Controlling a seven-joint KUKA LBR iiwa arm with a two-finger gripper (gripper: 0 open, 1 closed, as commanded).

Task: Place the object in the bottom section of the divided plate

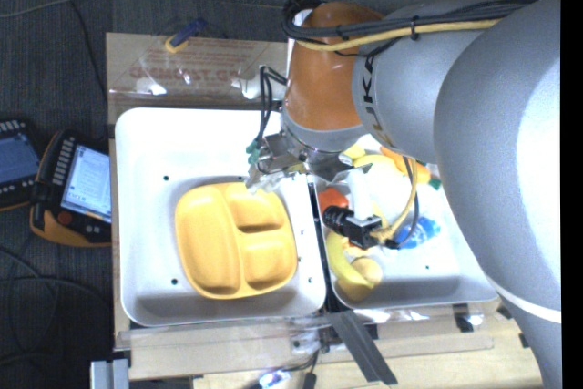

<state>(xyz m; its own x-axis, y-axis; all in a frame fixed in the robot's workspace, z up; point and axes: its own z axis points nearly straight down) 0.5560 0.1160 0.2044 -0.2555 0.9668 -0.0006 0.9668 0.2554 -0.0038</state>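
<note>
A yellow divided plate (235,238) lies in the left white bin (150,150), with one long section at its left and two smaller ones at its right. The grey arm with its orange band (328,68) reaches down over the divider between the two bins. Its wrist sits just above the plate's upper right corner, and the gripper is hidden beneath it. In the right bin (446,282) lie a yellow banana (351,269), a red-orange object (333,198) and a blue object (419,232), partly covered by the arm.
A black clip-like part (351,223) with cables hangs from the wrist over the right bin. A handheld pendant (68,191) lies left of the bench. Cardboard with a blue item (187,34) sits behind the bins.
</note>
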